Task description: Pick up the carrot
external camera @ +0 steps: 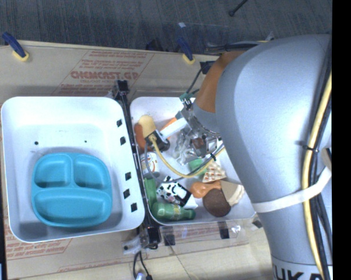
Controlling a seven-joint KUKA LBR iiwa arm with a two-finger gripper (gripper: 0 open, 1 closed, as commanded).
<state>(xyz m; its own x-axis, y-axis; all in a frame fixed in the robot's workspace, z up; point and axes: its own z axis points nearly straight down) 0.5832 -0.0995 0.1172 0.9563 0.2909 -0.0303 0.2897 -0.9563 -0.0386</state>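
The right bin point(158, 105) holds a heap of toy food. A thin orange piece that looks like the carrot point(168, 122) pokes out at the upper left of the heap, its right end hidden under the robot's wrist. The gripper point(194, 142) is low over the middle of the heap, just right of and below that orange piece. Metal parts and a yellow cable hide its tips, and I see nothing held in it. The grey arm covers the bin's right side.
A blue divided plate point(72, 189) lies in the left bin point(24, 115). Around the gripper lie an orange-red sausage point(139, 135), a pizza slice point(214, 171), a brown round piece point(216, 203), a black-and-white cow point(174, 192) and a green piece point(173, 213) by the front wall.
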